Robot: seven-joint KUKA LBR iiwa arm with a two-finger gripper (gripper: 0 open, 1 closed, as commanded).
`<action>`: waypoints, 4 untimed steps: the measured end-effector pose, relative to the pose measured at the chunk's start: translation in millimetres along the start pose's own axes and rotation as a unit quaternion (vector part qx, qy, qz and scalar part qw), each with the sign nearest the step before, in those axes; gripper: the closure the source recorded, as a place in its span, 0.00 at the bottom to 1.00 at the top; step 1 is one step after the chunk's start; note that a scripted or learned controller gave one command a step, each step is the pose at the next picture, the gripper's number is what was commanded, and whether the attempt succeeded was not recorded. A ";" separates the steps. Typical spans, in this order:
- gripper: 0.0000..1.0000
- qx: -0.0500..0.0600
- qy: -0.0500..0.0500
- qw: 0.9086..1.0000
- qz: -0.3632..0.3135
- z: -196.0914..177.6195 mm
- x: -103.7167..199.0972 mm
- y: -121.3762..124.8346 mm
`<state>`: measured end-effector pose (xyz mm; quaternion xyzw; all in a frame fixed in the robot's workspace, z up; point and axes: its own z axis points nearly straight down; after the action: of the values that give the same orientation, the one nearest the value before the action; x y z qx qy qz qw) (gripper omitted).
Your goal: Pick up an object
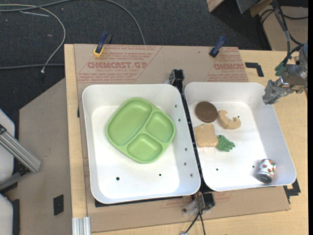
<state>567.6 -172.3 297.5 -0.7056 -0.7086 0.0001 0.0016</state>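
While the hand (272, 95), state unclear, hovers at the right bin's (286, 151) far edge, the tan sponge block (206, 135) looks light, soft, graspable across its sides.

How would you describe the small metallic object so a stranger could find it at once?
Start at the right-hand white bin. Look to its near right corner, well apart from the cluster of food pieces by the divider. There lies the small silvery object with reddish spots, the one shiny thing among matte brown, tan and green pieces.

The cardboard-covered bench (146, 65) bears two white bins: the left bin (95, 131) at nine o'clock, the right bin (279, 131) at three o'clock, touching.
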 end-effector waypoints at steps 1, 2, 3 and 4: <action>1.00 0.001 0.000 1.000 -0.001 18.8 57.1 -8.8; 1.00 0.000 0.000 1.000 0.000 18.2 106.1 -22.5; 1.00 0.001 0.000 1.000 -0.001 20.5 153.9 -35.3; 1.00 0.001 0.000 1.000 0.000 26.6 202.8 -43.8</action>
<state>522.9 30.4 271.4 -0.7053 -0.7089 0.0007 0.0022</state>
